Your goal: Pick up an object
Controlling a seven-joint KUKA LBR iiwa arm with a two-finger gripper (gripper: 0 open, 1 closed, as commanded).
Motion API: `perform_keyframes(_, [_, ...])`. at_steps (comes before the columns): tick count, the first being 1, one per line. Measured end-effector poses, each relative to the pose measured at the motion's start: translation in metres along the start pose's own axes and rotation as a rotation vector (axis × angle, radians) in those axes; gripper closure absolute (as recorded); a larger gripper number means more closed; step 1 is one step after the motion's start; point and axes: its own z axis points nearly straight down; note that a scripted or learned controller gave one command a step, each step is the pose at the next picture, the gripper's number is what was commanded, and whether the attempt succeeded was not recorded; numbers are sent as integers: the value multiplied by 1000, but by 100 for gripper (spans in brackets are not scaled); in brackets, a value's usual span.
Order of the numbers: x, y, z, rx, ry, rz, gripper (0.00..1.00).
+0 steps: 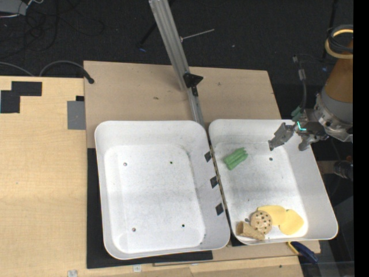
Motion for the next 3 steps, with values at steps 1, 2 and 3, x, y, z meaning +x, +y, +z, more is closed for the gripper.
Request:
perform_keyframes(1, [8,5,52,5,1,-1,0])
perform_keyframes(2, [6,9,97,5,1,0,0])
perform_keyframes(3, [7,8,162,7,2,1,0])
